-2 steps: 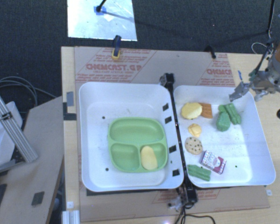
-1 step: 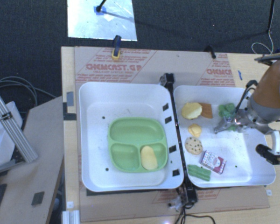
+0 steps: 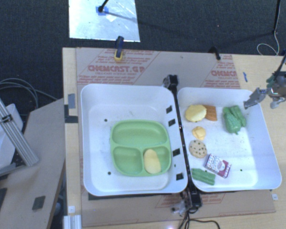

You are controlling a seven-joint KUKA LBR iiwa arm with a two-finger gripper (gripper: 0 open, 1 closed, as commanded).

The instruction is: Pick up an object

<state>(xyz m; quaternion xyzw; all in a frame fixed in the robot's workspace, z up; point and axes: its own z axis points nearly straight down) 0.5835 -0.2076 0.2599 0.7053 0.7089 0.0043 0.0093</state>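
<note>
One green toy (image 3: 234,119) was laid lengthwise up the right bin (image 3: 267,151); the gripper (image 3: 261,97) nearby was seen spread, pinching nothing.

A pale green tray (image 3: 139,147) holds a yellow piece (image 3: 152,161); the white bin (image 3: 262,142) at right shows a brown-speckled cookie (image 3: 198,149) and a red-and-white packet (image 3: 217,166).

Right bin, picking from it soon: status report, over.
Gripper at right bin's upper right edge, nothing between its fingers. Green toy nearest, lying free. Cookie and red packet further off, nothing blocking.
</note>
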